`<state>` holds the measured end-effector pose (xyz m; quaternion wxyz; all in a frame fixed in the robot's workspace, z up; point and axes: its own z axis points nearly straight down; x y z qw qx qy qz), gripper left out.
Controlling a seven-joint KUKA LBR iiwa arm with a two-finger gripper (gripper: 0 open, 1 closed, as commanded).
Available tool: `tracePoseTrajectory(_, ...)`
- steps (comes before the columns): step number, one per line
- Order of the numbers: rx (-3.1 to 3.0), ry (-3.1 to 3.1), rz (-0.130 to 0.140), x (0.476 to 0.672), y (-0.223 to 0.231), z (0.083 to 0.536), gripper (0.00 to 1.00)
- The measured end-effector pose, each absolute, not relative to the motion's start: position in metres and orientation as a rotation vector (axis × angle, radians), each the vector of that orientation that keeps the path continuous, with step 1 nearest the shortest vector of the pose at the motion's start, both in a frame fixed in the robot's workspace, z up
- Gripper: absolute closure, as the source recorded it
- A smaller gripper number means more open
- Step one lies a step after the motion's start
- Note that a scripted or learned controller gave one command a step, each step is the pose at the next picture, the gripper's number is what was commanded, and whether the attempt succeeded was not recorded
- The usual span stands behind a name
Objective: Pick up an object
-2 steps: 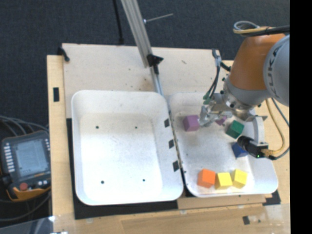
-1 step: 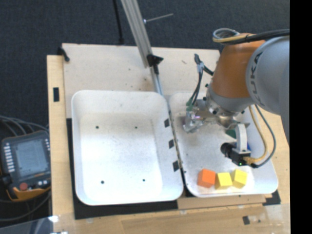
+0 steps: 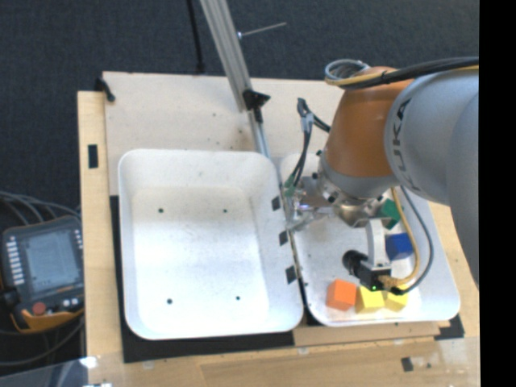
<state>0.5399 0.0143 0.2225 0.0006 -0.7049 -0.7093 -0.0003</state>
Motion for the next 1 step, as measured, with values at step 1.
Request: tracePoseTrajectory(1, -2.212, -2.227, 0.000, 0.5289, 0.0560, 0.2217, 1.00)
